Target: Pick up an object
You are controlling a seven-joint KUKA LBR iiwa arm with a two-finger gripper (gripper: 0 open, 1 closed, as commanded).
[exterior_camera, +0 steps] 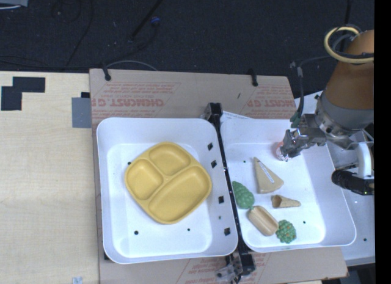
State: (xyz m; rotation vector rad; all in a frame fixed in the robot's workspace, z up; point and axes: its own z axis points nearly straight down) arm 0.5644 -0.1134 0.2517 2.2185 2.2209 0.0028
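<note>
1. Two shallow white plastic bins are seen side by side on the light wooden desk, on a sheet of brown cardboard; the right bin is taken as the landmark.
2. The left bin is seen just beside the right bin, the two being parted by a black divider.
3. A yellow plastic plate with three compartments is seen lying flat in the middle of the left bin.
4. A pale tan wedge-shaped piece is seen near the centre of the right bin.
5. A small tan cone-shaped piece is seen just below and to the right of the wedge.
6. A tan cylinder-shaped piece like a bread roll is seen toward the near edge of the right bin.
7. A green bumpy piece is seen against the right bin's left wall, beside the divider.
8. A second, smaller green bumpy piece is seen just to the right of the roll, near the bin's front edge.
9. The grey arm with its orange band is seen reaching in over the right bin's far right corner.
10. The gripper is seen low over the upper part of the right bin, above the wedge and apart from it; nothing is seen between its fingers, and whether they are spread or closed cannot be told.
</note>
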